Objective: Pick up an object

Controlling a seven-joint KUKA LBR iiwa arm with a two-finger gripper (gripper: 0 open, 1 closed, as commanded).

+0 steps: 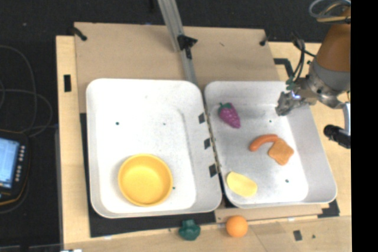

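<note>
Figure: single arm over the right bin (316,144), before any grasp. You see the gripper (284,105) low near that bin's far right corner, reaching in from the right edge; whether it is spread or pressed together cannot be told at this size, and nothing is visible in it.

Candidate objects, all in the right bin: an orange sausage-shaped piece (262,141) and, touching its right end, an orange-brown block (281,153), both near the bin's middle; a bunch of purple grapes (229,115) close to the left wall, toward the far edge; a pale yellow piece (241,184) at the near left corner.

Key relation: the sausage-shaped piece lies nearest, toward the bin's near edge and slightly left of the gripper, well apart from it. Its long axis runs roughly left to right, with a slight arch. You would judge that a closing direction across that axis suits it, and that the abutting block may be disturbed.

Outside the working area: a yellow bowl (145,179) sits in the left bin's (106,103) near half; an orange ball (236,226) and a small green object (189,230) rest on the bench (118,50) beyond the bins' near edges.
</note>
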